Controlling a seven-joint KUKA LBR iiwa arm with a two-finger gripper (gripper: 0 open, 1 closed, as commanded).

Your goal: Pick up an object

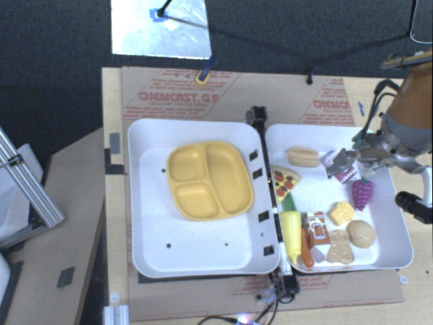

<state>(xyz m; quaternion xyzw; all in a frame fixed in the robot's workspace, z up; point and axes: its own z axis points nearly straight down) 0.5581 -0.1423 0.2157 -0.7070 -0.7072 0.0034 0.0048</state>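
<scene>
My gripper (pixel 343 165) hangs low over the upper right part of the right bin (pixel 399 239), reaching in from the right. Directly under it is something small and pinkish that I cannot make out. A purple bunch of grapes (pixel 362 193) lies just below and to the right of it. A tan bread roll (pixel 304 156) lies to its left. A pizza slice (pixel 285 180) sits by the bin's left wall. Nothing is visibly lifted off the bin floor.
The right bin's lower part holds a yellow corn cob (pixel 291 229), a cheese wedge (pixel 341 213), a round bun (pixel 361 233), a small carton (pixel 316 225) and a cookie (pixel 340 250). The left bin (pixel 145 249) holds a yellow divided plate (pixel 206 180).
</scene>
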